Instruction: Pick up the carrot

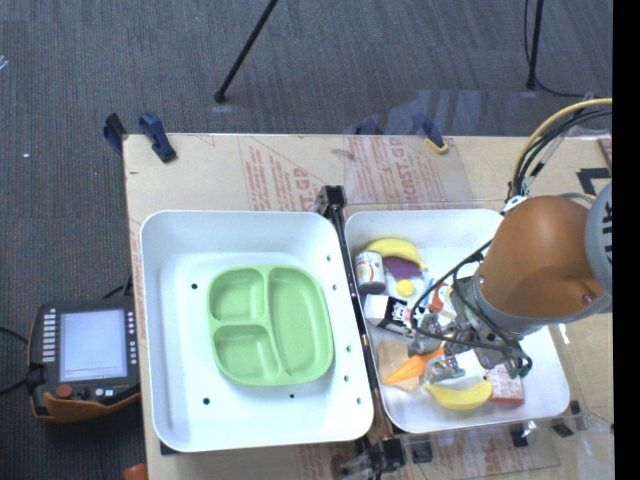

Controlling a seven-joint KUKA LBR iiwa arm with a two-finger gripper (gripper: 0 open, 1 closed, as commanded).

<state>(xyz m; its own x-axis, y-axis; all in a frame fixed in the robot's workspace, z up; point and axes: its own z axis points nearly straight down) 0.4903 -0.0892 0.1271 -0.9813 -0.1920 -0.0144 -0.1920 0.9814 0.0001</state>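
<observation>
The arm comes in from the right and hangs low over the right bin (555,393), with its big orange band just above the wrist. The gripper (447,353) is down among the things near the front of that bin. The carrot (408,370) lies in the right bin close to the front left corner, right by the gripper and maybe touching it, but I cannot tell if the gripper has it or how wide it is set. A yellow lemon (461,396) sits just to the right of the carrot, near the front wall. A yellow banana (390,249) and a purple eggplant (405,266) lie toward the back of the bin. The left bin (165,258) holds a green plate (270,325) with three parts, in its middle
</observation>
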